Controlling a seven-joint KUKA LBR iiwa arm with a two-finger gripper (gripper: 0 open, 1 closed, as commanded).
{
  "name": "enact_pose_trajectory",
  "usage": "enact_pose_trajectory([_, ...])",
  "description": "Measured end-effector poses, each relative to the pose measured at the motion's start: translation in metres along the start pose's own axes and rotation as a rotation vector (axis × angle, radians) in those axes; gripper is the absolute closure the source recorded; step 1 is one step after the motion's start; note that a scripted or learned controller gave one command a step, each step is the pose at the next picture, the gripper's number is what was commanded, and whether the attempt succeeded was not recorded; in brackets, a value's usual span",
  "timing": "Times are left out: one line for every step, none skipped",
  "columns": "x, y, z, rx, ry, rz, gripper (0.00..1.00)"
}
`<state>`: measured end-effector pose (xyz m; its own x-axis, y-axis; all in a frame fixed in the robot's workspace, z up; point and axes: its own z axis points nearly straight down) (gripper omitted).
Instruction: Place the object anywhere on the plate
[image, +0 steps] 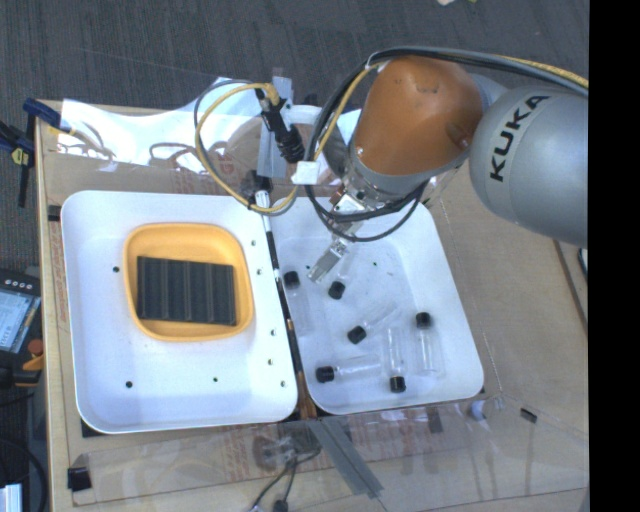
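Yellow plate (187, 240), square with rounded corners and a dark ribbed centre, sits in the left bin (95, 350), toward that bin's far edge, on the bench (520, 440). The grey KUKA arm (530, 160), its orange band above the wrist, reaches over the far edge of the right bin (455, 330), cables looping beside it. Its gripper (328, 262) hangs over the far left part of that bin with its tips pointing down toward the bin floor; whether the pincer is released or clenched cannot be told from this angle.

Several clear vials with black caps lie scattered across the right bin. One vial (336, 289) lies just below the gripper tips, another cap (290, 279) near the bin's left edge. A further vial (362, 329) rests at mid-bin, two more (428, 345) and (395, 362) lie side by side near the right edge, and one (345, 371) lies flat along the near edge. All vials are in the right bin, apart from the plate.
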<state>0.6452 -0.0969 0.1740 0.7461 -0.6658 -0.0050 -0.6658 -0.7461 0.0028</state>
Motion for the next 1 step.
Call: enact_pose_trajectory([-0.0384, 0.0113, -0.0171, 0.0, 0.0, -0.075, 0.0])
